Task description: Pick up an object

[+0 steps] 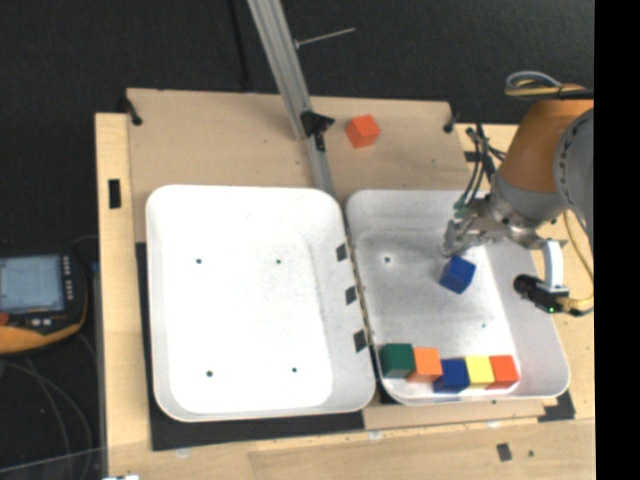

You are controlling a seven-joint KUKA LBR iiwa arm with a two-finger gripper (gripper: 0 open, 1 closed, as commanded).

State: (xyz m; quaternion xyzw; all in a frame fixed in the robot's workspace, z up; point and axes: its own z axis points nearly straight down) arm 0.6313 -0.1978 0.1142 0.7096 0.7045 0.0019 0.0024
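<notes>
Two shallow white bins sit side by side on a tan bench, seen from above at a slant. The left bin is a plain white tray with a few small dark dots on its floor. The right bin holds the blocks.

A grey arm with an orange band reaches in from the right, over the upper part of the right bin. Its gripper points down toward the bin floor. A blue block sits directly below the gripper, tilted on a corner, its top edge touching or just under the fingertips. Whether the fingers actually clasp the block cannot be made out, and the width of the claw's opening cannot be told either.

Along the near edge of the right bin, well apart from the gripper, five blocks stand in a row, touching one another: a green block, an orange block, a second blue block, a yellow block and a red-orange block.

Outside the bins, a lone orange cube rests on the bench behind them. A metal pole slants up from between the bins. A handheld control pad lies off the bench at far left.
</notes>
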